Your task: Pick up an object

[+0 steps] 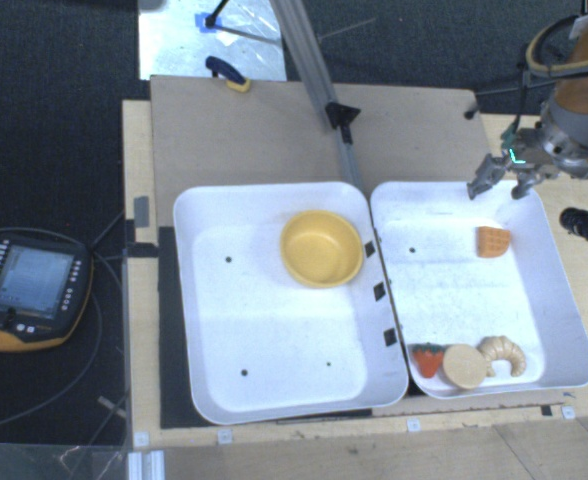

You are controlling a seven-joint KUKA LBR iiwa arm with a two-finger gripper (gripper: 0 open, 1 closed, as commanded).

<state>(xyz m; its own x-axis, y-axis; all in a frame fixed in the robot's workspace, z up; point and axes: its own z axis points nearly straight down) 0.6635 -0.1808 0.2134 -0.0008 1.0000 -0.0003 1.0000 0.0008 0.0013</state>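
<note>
My gripper (501, 185) hangs over the far right rim of the right bin (444, 218), its two fingers spread open with nothing between them. An orange waffle piece (492, 241) lies in that bin just below and slightly left of the gripper. At the bin's near edge sit a red strawberry-like toy (429, 359), a round tan disc (465, 366) and a pale croissant (503, 354), close together. A yellow bowl (321, 248) rests upright in the left bin (234, 318), near its far right corner.
A grey slanted pole (314, 58) with a black clamp crosses the back of the bench. A teach pendant (29, 288) lies on the floor at left. A yellow and black clamp (228, 72) sits at the board's far edge.
</note>
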